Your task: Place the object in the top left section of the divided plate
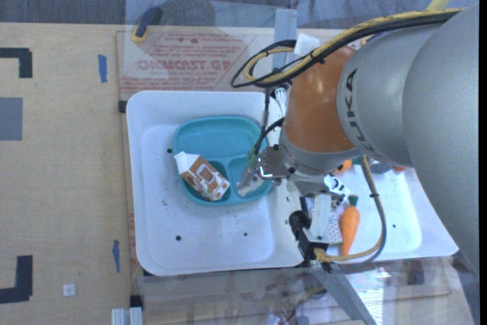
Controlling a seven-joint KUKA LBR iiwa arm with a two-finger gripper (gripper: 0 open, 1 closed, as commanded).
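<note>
I see the small printed carton (204, 176) lying in the teal divided plate (217, 135), in its lower-left section, in the left bin (152, 240). My claw (251, 180) sits at the plate's right rim, so the carton lies left of it; I cannot tell its opening

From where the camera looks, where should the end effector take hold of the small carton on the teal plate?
Probably across the small carton's narrow sides, coming straight from above: it lies flat and slanted in the lower left section of the teal divided plate, its white end raised toward the rim.

Bright, even overhead light; the white bin (152, 240) looks slightly washed out. Soft shadow beneath the grey arm (426, 87). The whole frame is mildly soft.
</note>
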